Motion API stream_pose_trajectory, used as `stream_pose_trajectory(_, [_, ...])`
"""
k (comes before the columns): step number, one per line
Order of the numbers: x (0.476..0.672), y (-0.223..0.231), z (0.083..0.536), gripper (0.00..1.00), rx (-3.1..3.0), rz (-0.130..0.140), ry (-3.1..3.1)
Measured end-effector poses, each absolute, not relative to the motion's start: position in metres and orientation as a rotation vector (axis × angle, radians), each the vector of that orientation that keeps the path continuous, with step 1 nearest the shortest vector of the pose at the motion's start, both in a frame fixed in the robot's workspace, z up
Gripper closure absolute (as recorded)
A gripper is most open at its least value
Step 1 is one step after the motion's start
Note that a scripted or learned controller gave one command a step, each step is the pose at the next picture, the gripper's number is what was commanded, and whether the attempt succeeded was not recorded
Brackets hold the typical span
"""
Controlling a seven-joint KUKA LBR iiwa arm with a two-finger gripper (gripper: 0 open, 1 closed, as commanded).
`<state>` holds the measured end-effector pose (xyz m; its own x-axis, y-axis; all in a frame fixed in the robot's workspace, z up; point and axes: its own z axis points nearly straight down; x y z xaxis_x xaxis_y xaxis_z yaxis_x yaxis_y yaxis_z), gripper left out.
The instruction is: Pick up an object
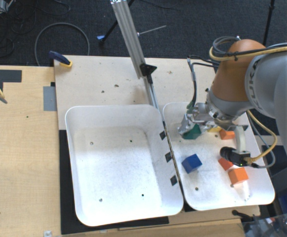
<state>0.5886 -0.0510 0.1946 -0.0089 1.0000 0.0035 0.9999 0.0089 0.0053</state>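
Observation:
My gripper (189, 126) hangs low over the back left part of the right bin (208, 195), under the orange wrist band. A dark green block (194, 131) lies right at its tip, partly covered by it; whether it is gripped does not show. A blue cube (192, 162) rests on the bin floor in front of the gripper, apart from it. To the right lie a small orange block (226, 134), a red-orange piece (225, 164) and an orange block (238, 174) with a white piece (243, 189) beside it. A yellow bit (214, 129) peeks out under the wrist.
The left bin (84, 113) stands beside the right one, their shared rims bearing black clips (167, 156). A slanted aluminium post (131, 33) rises behind the bins. Cables (242, 154) loop from the arm over the right bin's right side.

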Motion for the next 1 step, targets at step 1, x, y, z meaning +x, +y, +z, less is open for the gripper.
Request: stream_pose_trajectory(1, [0.6217,0.0304,0.1898,1.00,2.215,0.000,2.229])
